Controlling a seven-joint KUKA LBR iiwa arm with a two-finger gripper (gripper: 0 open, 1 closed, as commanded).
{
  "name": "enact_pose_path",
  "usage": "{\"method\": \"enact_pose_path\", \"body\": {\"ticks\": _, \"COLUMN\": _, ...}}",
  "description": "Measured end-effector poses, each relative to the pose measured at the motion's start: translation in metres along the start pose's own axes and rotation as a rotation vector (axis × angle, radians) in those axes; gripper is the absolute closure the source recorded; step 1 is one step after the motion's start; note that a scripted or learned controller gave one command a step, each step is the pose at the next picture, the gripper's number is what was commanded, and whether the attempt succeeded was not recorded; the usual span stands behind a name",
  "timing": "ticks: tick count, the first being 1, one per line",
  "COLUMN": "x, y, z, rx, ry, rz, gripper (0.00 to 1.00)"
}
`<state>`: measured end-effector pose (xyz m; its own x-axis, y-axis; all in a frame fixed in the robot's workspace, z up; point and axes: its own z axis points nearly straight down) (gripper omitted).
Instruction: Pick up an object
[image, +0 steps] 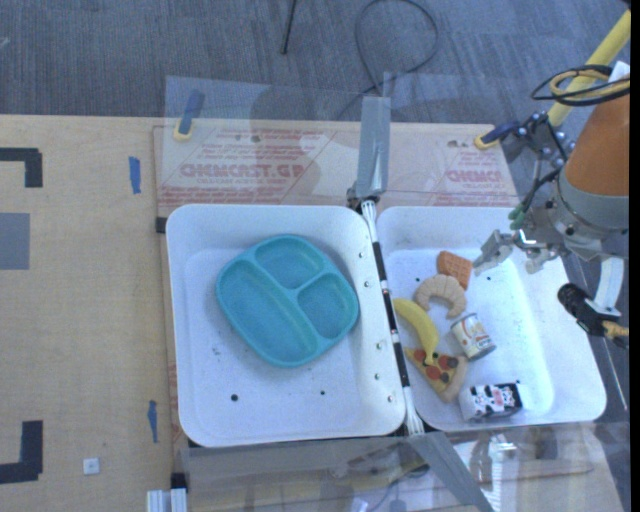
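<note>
Hovering over the right bin's (570, 400) upper right part, the claw (512, 248) has its fingers spread and nothing between them. Six things lie below in that bin (one of each): an orange cracker (454, 267), a croissant (441, 292), a can (472, 336), a pizza slice (440, 371), a black-and-white carton (492, 399), and a banana (417, 329) running upper-left to lower-right. One teal divided plate (287, 299) sits in the left bin (200, 400).

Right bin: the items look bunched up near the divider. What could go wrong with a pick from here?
1. The banana, croissant and pizza slice lie touching near the right bin divider, so a grab may shove neighbours.
2. The can lies tilted and could roll away.
3. The gripper hangs near the bin's far rim, close to the cracker; descending there risks a rim strike.
</note>
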<state>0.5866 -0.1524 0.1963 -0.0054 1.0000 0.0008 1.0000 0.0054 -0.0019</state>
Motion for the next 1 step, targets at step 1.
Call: {"method": "enact_pose_path", "body": {"ticks": 1, "x": 0.0367, "y": -0.0021, "z": 0.1068, "rx": -0.007, "ry": -0.002, "rz": -0.179, "gripper": 0.00}}
